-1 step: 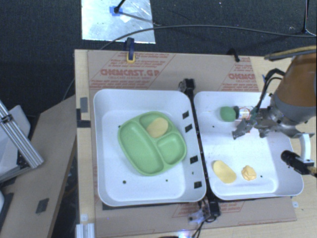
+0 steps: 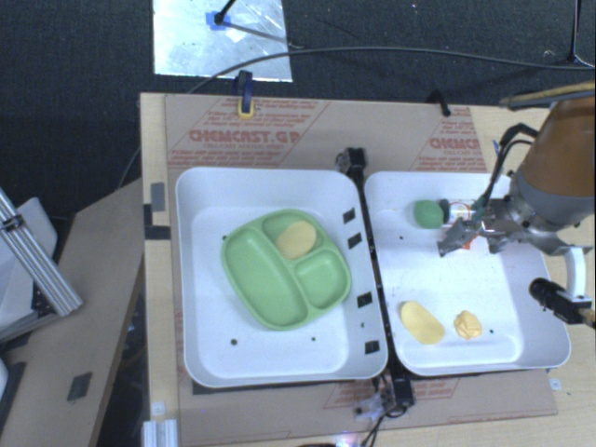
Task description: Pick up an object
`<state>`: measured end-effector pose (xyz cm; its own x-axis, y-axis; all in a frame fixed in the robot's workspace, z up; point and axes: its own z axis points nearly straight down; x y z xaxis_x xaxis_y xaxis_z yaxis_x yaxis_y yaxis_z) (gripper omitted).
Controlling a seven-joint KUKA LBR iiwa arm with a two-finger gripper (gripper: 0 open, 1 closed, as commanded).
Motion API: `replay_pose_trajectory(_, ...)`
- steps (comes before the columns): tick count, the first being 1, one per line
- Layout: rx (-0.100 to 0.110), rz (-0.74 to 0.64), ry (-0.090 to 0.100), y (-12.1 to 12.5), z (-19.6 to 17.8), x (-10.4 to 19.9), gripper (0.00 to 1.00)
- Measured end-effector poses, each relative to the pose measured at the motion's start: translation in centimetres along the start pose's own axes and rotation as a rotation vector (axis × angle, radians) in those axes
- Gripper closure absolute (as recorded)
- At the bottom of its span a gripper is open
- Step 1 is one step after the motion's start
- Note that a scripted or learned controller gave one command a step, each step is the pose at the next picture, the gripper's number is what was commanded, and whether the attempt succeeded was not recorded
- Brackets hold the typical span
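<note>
In the right bin (image 2: 531, 347), the gripper (image 2: 458, 240) was seen low over the floor, with the green ball (image 2: 427, 213) lying just beside it, toward the upper left of the view. Whether the gripper was released or clenched could not be told, because its tip was too small and dark. Nothing was seen held in it. The ball was round, so no long axis had to be matched. Three loose objects were counted in this bin: one green ball and two yellow pieces (image 2: 422, 322), (image 2: 467, 324) near the front wall. In the left bin (image 2: 205, 343), one green divided plate (image 2: 279, 282) was counted, with one yellow piece (image 2: 297, 239) in its upper compartment.
</note>
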<state>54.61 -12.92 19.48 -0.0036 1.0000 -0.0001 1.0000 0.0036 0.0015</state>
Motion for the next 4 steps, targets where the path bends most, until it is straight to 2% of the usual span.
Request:
replay_pose_trajectory(2, 0.005, 0.002, 0.001, -1.1, 10.8, 0.0, 0.0)
replay_pose_trajectory(3, 0.0, 0.004, -0.001, -1.0, 9.5, 0.0, 1.0)
replay_pose_trajectory(4, -0.004, 0.005, -0.002, -1.1, 3.6, -0.9, 1.0)
